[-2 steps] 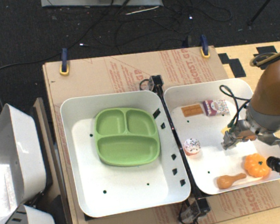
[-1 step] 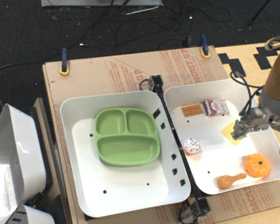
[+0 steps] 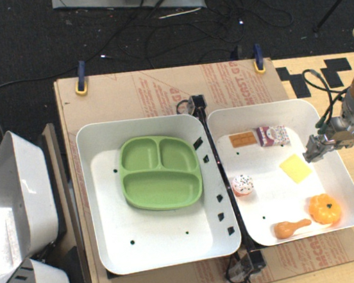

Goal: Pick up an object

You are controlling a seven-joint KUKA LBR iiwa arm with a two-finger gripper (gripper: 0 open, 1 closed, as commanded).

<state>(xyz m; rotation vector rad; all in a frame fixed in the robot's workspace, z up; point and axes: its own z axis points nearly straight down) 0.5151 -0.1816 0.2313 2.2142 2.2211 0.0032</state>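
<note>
My gripper hangs over the right edge of the right bin, just up and right of a flat yellow square. Nothing shows in its grasp. The same bin holds an orange rectangular piece and a maroon-and-white packet near the back. A pink-and-white cupcake-like toy lies close to the divider. At the front sit an orange pumpkin and an orange gourd.
The left bin holds a green divided plate. Both bins rest on a cardboard-covered bench with two clamps at its back edge. White tubs stand off the bench at the left.
</note>
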